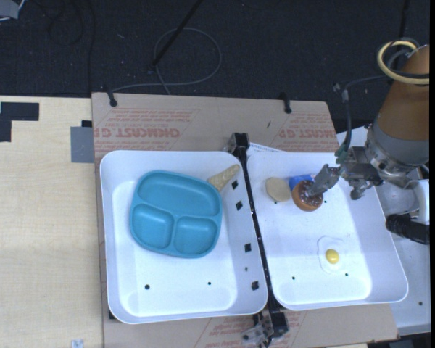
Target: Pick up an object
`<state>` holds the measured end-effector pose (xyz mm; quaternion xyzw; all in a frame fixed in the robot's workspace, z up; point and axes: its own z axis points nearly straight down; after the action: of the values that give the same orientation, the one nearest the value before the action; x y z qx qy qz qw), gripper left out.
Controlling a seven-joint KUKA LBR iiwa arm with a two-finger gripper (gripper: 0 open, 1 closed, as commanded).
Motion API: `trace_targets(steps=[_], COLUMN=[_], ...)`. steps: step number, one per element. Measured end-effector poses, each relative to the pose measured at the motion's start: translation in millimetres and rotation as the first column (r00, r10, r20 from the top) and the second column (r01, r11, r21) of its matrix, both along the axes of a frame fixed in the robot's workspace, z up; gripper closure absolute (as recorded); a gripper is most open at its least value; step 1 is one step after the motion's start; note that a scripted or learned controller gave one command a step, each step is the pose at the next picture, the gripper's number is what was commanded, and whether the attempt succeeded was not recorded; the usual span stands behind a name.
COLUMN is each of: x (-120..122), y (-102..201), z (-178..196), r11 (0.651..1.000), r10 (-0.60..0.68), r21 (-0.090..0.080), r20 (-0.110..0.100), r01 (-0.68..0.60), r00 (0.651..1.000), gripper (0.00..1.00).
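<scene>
The right bin (362, 281) holds a brown round doughnut-like piece (306, 198), a blue item (298, 181) just behind it, a tan bread-like piece (278, 189) and a fried egg (332, 257) nearer the front. My gripper (320, 183) reaches in from the right and sits right over the brown piece, touching or almost touching its top edge. The fingers are too dark and small to read. In the left bin (123, 281) a blue divided plate (175, 214) lies flat, with a tan wedge (225, 177) at its far right corner.
A black divider (250, 223) runs between the two bins. Cardboard (203, 125) lies under the bins. The arm's wrist and cables (391, 158) hang over the right bin's far right side. A pale wooden bench top (36, 230) lies to the left.
</scene>
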<state>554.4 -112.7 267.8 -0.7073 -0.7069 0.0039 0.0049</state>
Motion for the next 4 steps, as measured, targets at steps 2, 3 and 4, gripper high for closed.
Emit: trace_targets(steps=[2,3,4], x=[-2.5,-1.5,5.2], y=[-0.8,5.4,2.2], z=[-38.7,-102.2,-151.6], r11=[1.000,1.000,1.000], r10=[0.001,0.001,0.000], r21=[0.000,0.001,0.000], r20=[0.004,0.002,0.004], r01=[-0.001,-0.001,0.000], r00=[1.000,1.000,1.000], gripper=[0.00,0.00,0.00])
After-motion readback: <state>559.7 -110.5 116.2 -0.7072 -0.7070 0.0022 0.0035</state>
